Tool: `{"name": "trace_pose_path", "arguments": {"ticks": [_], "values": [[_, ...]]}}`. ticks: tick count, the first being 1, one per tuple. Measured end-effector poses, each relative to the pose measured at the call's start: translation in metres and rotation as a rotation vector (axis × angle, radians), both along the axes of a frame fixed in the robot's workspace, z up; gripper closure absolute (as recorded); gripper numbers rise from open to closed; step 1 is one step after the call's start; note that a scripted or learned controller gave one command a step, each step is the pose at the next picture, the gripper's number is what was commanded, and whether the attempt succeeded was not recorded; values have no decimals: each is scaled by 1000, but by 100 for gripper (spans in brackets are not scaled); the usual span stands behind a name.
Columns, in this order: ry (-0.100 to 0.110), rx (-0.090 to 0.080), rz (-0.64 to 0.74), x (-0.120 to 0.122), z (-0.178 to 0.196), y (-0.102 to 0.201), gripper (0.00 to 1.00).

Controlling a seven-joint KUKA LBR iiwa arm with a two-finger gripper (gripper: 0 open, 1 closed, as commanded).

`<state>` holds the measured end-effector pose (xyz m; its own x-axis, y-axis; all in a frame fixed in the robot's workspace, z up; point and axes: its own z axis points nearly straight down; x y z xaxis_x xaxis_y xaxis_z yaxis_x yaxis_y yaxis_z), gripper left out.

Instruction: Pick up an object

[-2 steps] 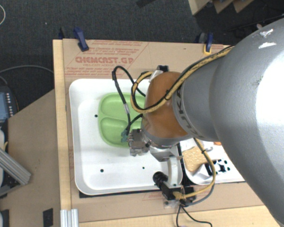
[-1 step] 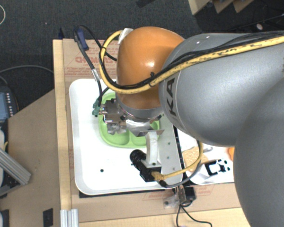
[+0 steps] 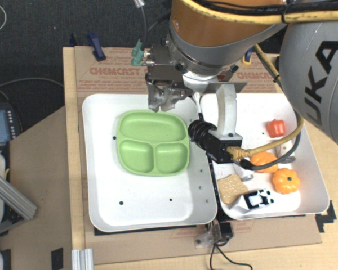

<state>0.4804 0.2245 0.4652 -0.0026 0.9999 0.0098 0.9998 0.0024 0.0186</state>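
while the big grey and orange arm (image 3: 242, 16) reaches in from the right, its gripper (image 3: 164, 99) hangs over the far edge of the left white shallow bin (image 3: 101, 190), just above the far rim of the light green plastic plate with three compartments (image 3: 153, 142). i cannot tell how the gripper is set, because its dark metal body hides its tip, and nothing is seen held by it.

the green plate lies flat in the left bin, nearer to the far side, with the large compartment away from the camera and the two small ones toward it.

right of the green plate stands the second white shallow bin (image 3: 312, 198), touching the first one. in it there is a small red pepper-like toy (image 3: 275, 128) far from the plate, an orange rounded toy (image 3: 264, 160) partly behind a yellow cable (image 3: 273, 145), a small orange pumpkin toy (image 3: 285, 180), a tan cracker-like piece (image 3: 232, 188) near the dividing edge, and a small black and white object (image 3: 259, 199) beside it.

both bins rest on a brown cardboard sheet (image 3: 112, 66) on the table.
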Motion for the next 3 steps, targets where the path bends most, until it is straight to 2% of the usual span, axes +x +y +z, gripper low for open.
{"name": "trace_pose_path", "arguments": {"ticks": [1, 2, 3], "values": [[25, -13, -7, -2, -80, -61, 100], [23, -13, -7, 82, -191, -79, 100], [4, -5, 1, 96, -61, -52, 100]]}}
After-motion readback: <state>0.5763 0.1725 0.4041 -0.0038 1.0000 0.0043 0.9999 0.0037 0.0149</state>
